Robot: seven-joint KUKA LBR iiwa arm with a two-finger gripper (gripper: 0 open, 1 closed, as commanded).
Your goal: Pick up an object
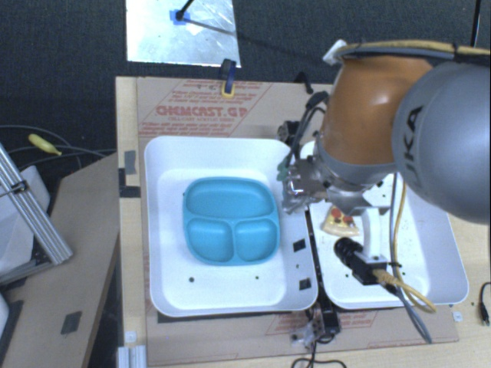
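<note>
2 white bins sit side by side at the frame's centre. The left bin [165, 282] holds a blue divided plate [230, 219] lying flat. The arm [399, 121] reaches in from the right, and its gripper [295, 190] hangs over the seam between the bins; I cannot tell whether the fingers are apart. A small red-and-yellow object [338, 221], perhaps toy food, lies in the right bin [437, 271].

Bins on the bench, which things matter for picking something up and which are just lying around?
For the job:
gripper over the bins' shared edge
blue divided tray in the left bin
small red and yellow item in the right bin

Lying about:
printed cardboard sheet
yellow clip
</note>
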